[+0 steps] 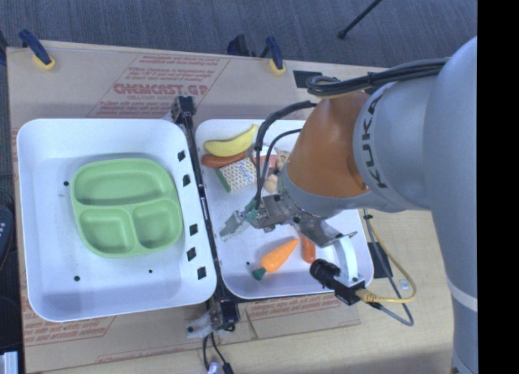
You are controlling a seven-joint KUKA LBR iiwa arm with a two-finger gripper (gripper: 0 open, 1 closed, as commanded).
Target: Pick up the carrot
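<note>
We see the carrot (276,256) lying free on the floor of the right bin (243,283), low in the frame and just right of centre, its green end pointing lower left. The gripper (235,225) hangs just above and left of it in the picture — its fingers look slightly parted with nothing between them. A banana (229,144) lies at the top of that bin, and a green tray (126,206) sits in the left bin (40,169) on the table (97,80).
</note>
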